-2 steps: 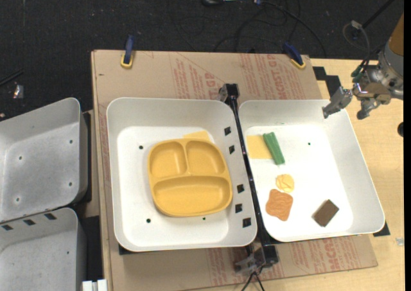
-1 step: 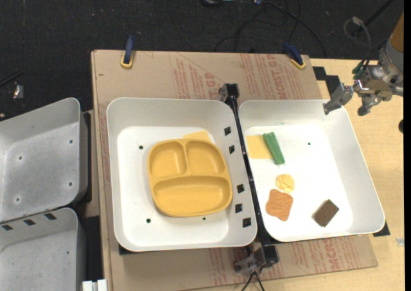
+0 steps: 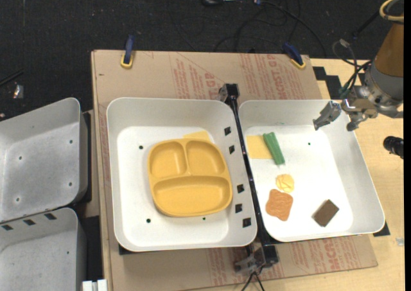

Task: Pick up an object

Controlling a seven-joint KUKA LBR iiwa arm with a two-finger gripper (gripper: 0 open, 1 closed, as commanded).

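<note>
Over right bin's (image 3: 359, 155) two o'clock rim: jaws (image 3: 339, 116) apparently spread, empty.
Descending here risks striking rim; green stick (image 3: 274, 148) lies far at nine.

The only lettering stands on the flat brown cardboard sheet (image 3: 173, 74) spread under the two bins: red printed words run along its far strip and again along its near edge. They appear upside down or mirrored and are too faint and small to read with any certainty. Nothing else carries legible text.
</note>
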